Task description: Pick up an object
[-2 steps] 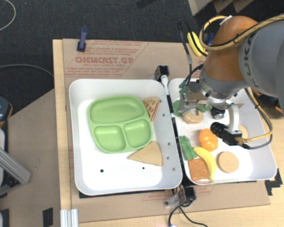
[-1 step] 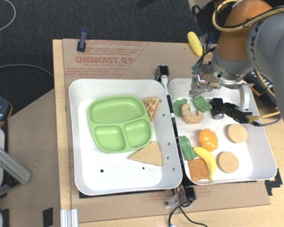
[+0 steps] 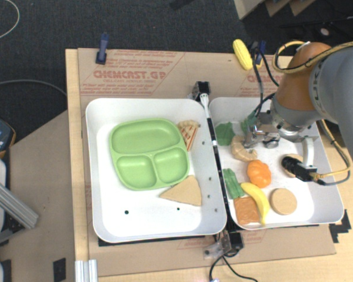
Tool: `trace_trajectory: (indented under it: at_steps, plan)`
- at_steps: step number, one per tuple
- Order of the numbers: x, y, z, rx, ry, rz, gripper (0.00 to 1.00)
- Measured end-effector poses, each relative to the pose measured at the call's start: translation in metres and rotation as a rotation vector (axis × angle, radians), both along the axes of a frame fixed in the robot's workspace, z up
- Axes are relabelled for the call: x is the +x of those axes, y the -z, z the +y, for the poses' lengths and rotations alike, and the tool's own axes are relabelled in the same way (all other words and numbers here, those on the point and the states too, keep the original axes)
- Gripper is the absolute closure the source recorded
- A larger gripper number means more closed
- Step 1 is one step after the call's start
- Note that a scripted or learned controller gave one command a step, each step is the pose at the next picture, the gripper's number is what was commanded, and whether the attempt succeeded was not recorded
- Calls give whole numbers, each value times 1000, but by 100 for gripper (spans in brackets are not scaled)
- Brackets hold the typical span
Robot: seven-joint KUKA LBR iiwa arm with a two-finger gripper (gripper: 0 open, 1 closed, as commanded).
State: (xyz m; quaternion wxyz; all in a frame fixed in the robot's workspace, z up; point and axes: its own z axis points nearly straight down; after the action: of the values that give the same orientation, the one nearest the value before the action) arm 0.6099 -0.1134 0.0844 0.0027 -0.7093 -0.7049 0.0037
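Note:
The right bin (image 3: 326, 207) holds several toy foods: a green piece (image 3: 225, 133), a beige lump (image 3: 243, 152), an orange (image 3: 259, 172), a banana (image 3: 257, 198), a green stick (image 3: 232, 183), an orange-brown block (image 3: 246, 210) and a round tan biscuit (image 3: 283, 201). My gripper (image 3: 256, 136) hangs low over the bin's upper left part. It is just above and right of the beige lump and beside the green piece. I see nothing held in it.
The left bin (image 3: 100, 175) holds a green divided plate (image 3: 148, 153), a striped slice (image 3: 189, 133) and a tan wedge (image 3: 183, 192). A yellow object (image 3: 242, 54) and a blue clip (image 3: 102, 48) sit on the bench behind the bins.

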Motion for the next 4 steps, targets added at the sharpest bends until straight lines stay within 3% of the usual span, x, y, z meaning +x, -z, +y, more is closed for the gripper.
trace_trajectory:
  at_steps: [1,2,3,4]
  plan:
    - [58,0,-27,-1,-7,-7,100]
    - [55,-109,59,3,-15,-23,100]
    - [56,-54,19,1,-3,-5,100]
    - [55,3,-30,1,-1,-5,100]
